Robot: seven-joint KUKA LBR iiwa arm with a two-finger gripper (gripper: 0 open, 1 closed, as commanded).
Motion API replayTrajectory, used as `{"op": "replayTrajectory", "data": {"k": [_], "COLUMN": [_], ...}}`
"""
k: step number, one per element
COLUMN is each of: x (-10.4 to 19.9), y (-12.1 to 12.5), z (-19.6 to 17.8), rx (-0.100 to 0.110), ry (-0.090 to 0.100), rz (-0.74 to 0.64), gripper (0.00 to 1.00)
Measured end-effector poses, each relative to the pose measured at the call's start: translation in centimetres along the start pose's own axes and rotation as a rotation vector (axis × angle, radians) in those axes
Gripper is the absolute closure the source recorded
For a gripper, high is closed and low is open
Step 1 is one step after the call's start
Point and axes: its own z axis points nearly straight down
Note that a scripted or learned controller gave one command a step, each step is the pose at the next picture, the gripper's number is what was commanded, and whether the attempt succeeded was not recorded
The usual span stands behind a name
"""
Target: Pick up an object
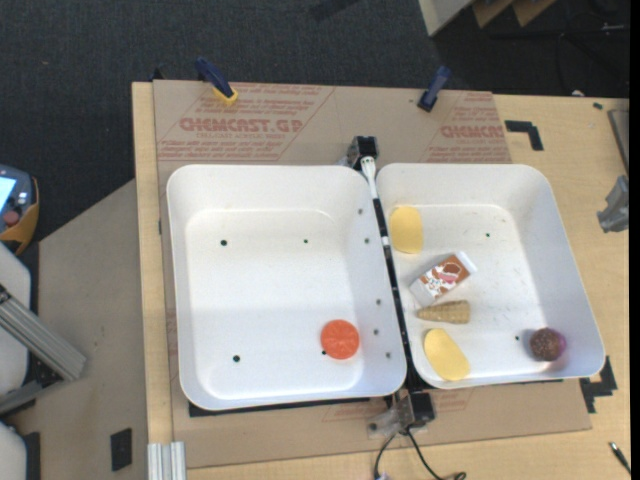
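Note:
An orange round object [340, 339] lies in the left bin [200, 198], near its front right corner. The right bin [560, 238] holds several objects. A pale yellow piece [406, 229] sits close to the wall shared by the two bins. In front of it lie a small white and red packet [443, 277] and a tan cone-shaped piece [444, 313]. A yellow oval [445, 354] rests at the bin's front left, and a dark maroon ball [547, 344] sits near its front right corner.
Both bins stand on a cardboard sheet [250, 118] held by two blue clamps [217, 80] at the back. A grey piece of hardware [616, 206] juts in at the right edge. Cables and a bracket [405, 413] sit at the front between the bins.

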Motion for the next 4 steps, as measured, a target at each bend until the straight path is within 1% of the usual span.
{"op": "replayTrajectory", "data": {"k": [1, 2, 3, 4], "x": [2.3, -2.3, -6.4, -6.2], "y": [0.0, -0.2, -0.2, -0.2], "z": [-11.4, -13.0, -12.9, -12.9], "rx": [-0.029, -0.02, -0.018, -0.017], "ry": [-0.01, -0.01, -0.01, -0.009], "rz": [0.002, 0.009, 0.009, 0.005], "gripper": [1.0, 1.0, 1.0, 1.0]}}
